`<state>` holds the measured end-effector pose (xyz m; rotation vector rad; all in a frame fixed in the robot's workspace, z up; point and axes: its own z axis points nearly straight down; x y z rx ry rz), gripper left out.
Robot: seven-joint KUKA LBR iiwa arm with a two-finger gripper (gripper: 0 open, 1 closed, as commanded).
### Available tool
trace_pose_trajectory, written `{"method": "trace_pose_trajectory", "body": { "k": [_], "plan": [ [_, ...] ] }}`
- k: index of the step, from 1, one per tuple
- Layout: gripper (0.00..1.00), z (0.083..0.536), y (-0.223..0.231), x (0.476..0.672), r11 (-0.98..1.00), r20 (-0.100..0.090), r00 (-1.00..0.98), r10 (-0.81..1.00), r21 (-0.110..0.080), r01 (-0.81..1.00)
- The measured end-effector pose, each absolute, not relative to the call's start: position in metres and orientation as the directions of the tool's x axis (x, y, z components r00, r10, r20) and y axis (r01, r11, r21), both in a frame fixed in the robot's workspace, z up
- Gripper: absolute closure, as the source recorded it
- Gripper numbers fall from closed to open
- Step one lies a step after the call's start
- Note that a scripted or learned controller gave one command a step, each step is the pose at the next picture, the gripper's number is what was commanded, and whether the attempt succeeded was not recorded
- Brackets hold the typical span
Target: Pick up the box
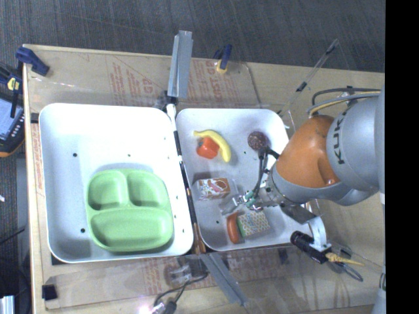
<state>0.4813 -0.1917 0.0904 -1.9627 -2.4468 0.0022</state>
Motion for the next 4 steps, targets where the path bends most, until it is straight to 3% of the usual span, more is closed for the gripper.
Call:
{"method": "trace_pose_trajectory", "body": {
  "k": [1,2,3,4],
  "plan": [
    [1.00,0.100,-0.192,0.482,0.223,0.002,-0.223,0.975,-0.005,0.975],
    [1.00,0.203,-0.154,0.477,0.412,0.000,-0.412,0.911,0.000,0.911],
    [0.00,0.203,-0.155,0.477,0.411,0.000,-0.411,0.912,0.000,0.912],
    [0.00,0.111,-0.114,0.476,0.398,-0.007,-0.398,0.918,-0.004,0.918]
  ]
}}
